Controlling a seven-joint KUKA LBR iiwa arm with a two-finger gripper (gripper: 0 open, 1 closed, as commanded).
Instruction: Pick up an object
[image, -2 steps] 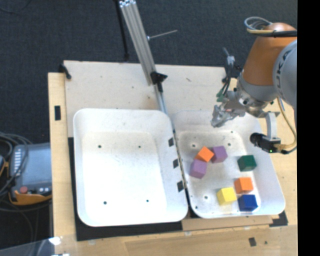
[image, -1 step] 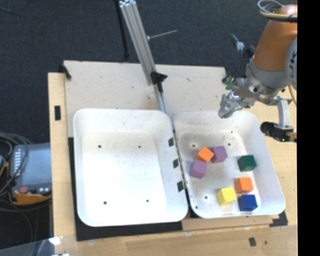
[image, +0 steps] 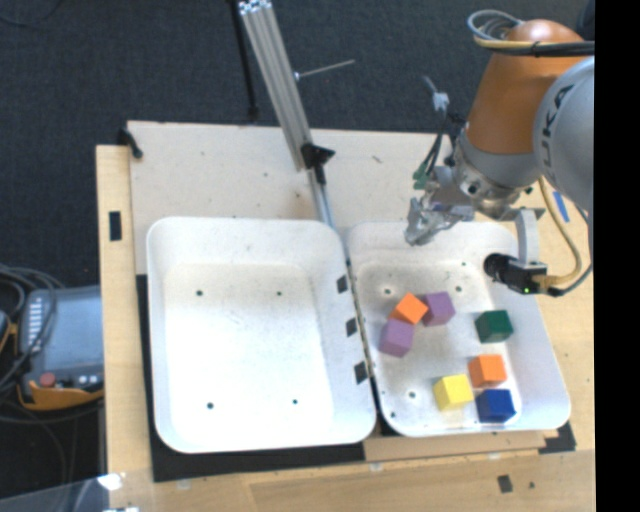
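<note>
The right bin (image: 530, 395) holds several small blocks. An orange block (image: 410, 308) touches a purple one (image: 438, 307), and a second purple block (image: 397, 337) lies just below them. A green block (image: 493, 325) sits nearer the right wall, with another orange block (image: 488, 369), a yellow block (image: 452, 391) and a blue block (image: 495, 405) toward the front. My gripper (image: 424, 229) hangs above the bin's back edge, well behind the blocks, with nothing visible between its fingers.
The left bin (image: 250, 330) sits beside the right one. A slanted metal pole (image: 285, 100) with a black clamp rises behind the bins. A small black device with a cable (image: 515, 272) hangs at the right bin's back right.
</note>
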